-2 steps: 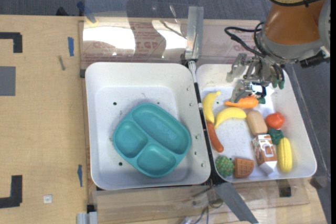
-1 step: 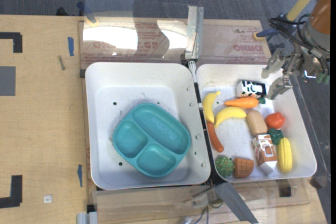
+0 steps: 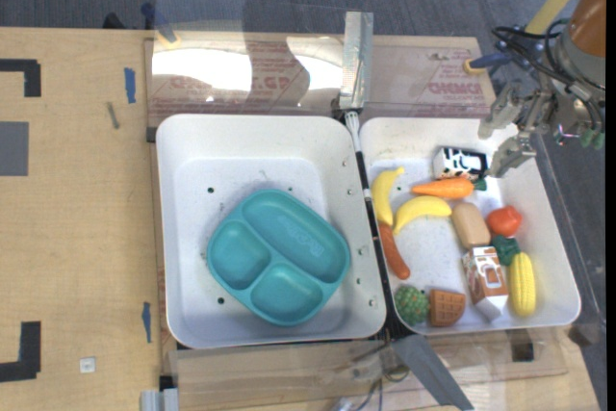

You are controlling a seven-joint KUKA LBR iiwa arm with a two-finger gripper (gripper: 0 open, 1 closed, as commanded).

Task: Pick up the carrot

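Right bin [image 3: 553,236] holds the carrot [image 3: 445,189], just left of the released, parted fingers [image 3: 513,151].

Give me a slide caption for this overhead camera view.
Gripper hovers by the carrot in the right bin; teal plate left.

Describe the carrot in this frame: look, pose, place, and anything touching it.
The carrot is a smooth orange toy that looks like plastic, tapered, with a green stub at its right end. It lies flat, roughly crosswise, in the upper part of the right bin. Its lower edge meets a banana and its upper side abuts a black-and-white item. The gripper hangs just up and right of it, not holding it.
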